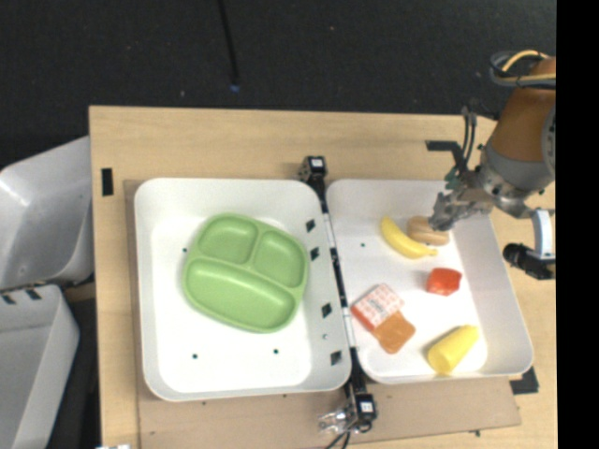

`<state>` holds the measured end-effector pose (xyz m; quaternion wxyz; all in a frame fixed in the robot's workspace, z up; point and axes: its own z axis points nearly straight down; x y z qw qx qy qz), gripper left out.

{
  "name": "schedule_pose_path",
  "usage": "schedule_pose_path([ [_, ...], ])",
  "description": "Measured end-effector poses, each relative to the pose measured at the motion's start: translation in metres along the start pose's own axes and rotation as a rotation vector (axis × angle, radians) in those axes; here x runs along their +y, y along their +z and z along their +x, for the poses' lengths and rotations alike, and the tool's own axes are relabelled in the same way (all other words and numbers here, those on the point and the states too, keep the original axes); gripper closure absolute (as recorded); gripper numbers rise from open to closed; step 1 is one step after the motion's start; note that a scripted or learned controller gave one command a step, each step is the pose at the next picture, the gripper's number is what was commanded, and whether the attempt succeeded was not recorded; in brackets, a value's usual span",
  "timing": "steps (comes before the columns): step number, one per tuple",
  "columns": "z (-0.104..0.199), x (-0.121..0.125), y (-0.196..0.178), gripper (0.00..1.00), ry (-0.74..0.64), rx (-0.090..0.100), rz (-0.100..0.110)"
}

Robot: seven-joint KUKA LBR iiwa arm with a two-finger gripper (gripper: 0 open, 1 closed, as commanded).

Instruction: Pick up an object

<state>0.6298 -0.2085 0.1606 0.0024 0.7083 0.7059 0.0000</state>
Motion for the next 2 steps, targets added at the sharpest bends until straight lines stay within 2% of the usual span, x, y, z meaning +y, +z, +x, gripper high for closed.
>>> schedule_pose_path([
  [2,-0.005,-0.006,-0.096,1.00,-0.005,0.002,-0.002],
])
